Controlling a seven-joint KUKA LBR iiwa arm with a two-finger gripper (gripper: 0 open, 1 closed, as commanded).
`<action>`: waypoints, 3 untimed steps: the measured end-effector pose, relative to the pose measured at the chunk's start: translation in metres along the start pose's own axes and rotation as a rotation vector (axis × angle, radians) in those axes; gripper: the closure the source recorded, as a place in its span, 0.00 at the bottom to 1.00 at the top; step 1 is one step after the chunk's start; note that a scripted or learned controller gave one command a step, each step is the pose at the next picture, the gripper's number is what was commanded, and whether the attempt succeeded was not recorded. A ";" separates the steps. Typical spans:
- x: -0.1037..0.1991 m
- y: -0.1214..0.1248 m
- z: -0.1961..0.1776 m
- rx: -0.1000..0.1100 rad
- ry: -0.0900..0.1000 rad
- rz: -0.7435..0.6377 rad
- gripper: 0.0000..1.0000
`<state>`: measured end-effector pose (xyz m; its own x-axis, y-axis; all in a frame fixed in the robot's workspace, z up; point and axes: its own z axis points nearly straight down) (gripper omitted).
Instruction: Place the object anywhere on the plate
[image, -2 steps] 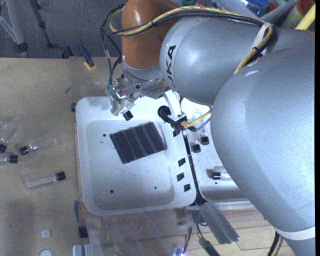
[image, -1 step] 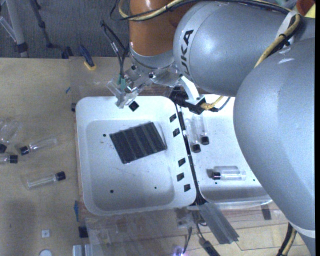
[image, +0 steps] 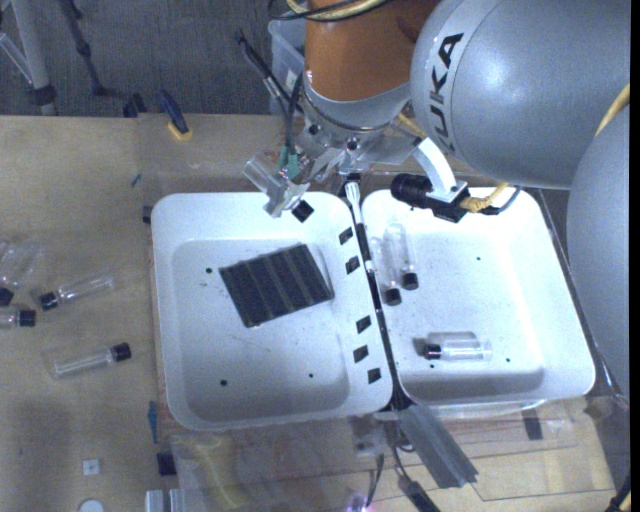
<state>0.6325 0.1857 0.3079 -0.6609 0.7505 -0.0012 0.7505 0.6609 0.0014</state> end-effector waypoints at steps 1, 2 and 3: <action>0.018 0.004 -0.019 -0.001 -0.001 0.736 1.00; 0.085 -0.042 -0.059 0.007 0.000 0.908 1.00; 0.070 -0.020 -0.113 0.002 -0.001 1.319 1.00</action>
